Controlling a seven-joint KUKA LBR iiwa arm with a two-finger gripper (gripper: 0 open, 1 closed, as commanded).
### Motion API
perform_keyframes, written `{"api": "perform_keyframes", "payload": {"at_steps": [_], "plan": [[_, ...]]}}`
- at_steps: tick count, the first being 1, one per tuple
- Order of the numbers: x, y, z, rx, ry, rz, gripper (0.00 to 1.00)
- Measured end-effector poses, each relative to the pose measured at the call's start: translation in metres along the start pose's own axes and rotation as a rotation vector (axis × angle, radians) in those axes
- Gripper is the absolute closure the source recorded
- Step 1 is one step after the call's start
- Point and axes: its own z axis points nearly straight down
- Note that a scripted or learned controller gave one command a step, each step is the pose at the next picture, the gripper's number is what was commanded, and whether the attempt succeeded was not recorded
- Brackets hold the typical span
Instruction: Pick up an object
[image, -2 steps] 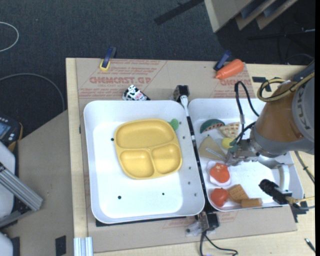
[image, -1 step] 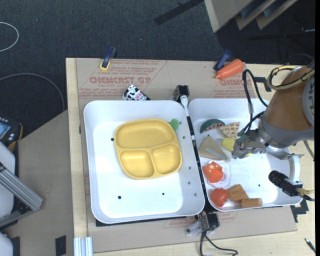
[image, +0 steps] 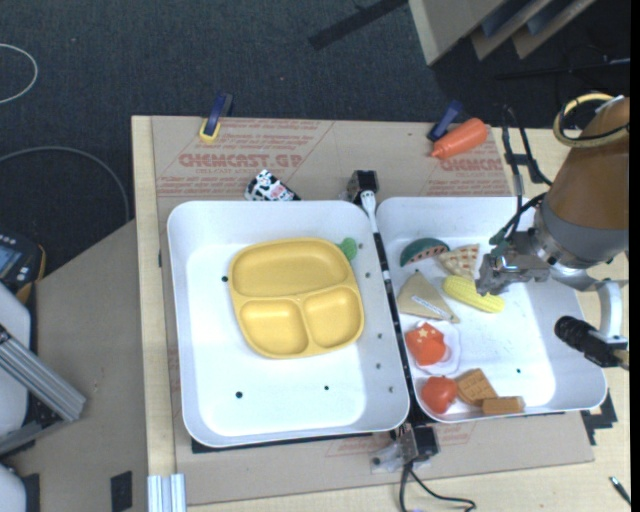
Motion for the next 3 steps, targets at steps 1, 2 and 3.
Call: {"api": "perform_keyframes", "payload": {"at_steps": [1, 2, 3], "plan": [[0.0, 0.002, -0.036, 0.0, 0.0, 0.0, 1.0], [0.043, 0.045, -0.027, 0.002, 0.002, -0.004, 1.0], [0.049, 0.058, -0.026, 0.003, 0.001, 0.0, 1.0]]}}
